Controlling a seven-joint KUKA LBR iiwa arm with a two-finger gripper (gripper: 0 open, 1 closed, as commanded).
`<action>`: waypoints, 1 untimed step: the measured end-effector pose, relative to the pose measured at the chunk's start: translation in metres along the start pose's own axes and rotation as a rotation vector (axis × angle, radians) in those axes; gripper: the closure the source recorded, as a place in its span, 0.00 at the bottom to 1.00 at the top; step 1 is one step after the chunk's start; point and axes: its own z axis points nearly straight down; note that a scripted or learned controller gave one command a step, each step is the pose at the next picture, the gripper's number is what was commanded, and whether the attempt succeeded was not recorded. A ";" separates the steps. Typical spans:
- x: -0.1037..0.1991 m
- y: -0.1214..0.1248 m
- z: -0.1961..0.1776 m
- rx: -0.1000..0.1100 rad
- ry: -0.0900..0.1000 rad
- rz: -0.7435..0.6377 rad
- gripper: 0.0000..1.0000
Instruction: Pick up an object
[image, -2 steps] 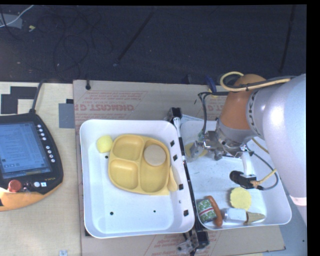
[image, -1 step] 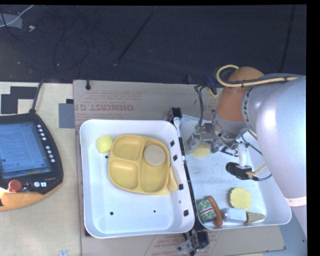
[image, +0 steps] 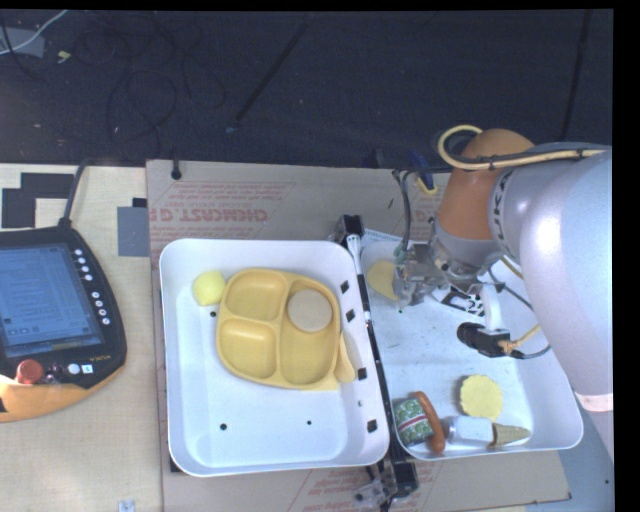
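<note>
I see open floor across the middle of the right bin (image: 560, 425); toys crowd its near edge: a sausage (image: 430, 418), a yellow disc (image: 481, 397), a cone (image: 508, 434). In the left bin (image: 185, 400), a yellow tray (image: 255, 335) blocks the far half; the near half lies free.

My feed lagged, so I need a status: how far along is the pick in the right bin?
Done: the arm has reached into the right bin, its pincer low at the far left corner, beside a pale yellow disc.

In hand: nothing visibly lifted; whether the disc is gripped can't be told.

Left: grasp and raise an item. The yellow round piece and ice-cream cone toy lie untouched.
</note>
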 end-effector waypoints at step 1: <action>0.002 0.000 0.000 -0.001 0.002 -0.002 0.00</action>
